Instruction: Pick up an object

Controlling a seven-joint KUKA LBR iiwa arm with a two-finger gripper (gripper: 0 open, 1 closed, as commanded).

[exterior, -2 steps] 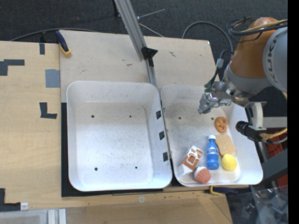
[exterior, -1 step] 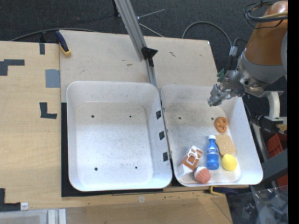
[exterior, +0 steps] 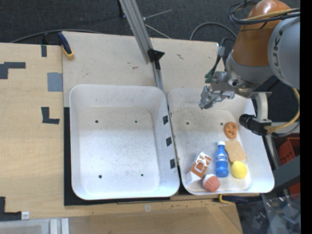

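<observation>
The claw (exterior: 208, 101) hangs over the back of the right bin (exterior: 187, 130), gripping nothing; whether it is spread is unclear. A blue bottle (exterior: 222, 160), yellow lemon (exterior: 239, 169), orange carton (exterior: 200, 165) and pretzel (exterior: 230, 129) cluster at that bin's front right.

You're looking at a robotics lab setup, not a home or shop. An industrial arm (exterior: 265, 38) with loose cables (exterior: 209, 30) reaches over a plywood bench (exterior: 29, 106) patched with tape marks (exterior: 54, 81), two white bins (exterior: 119, 140) sit side by side, and a metal pole (exterior: 139, 26) slants overhead.
</observation>
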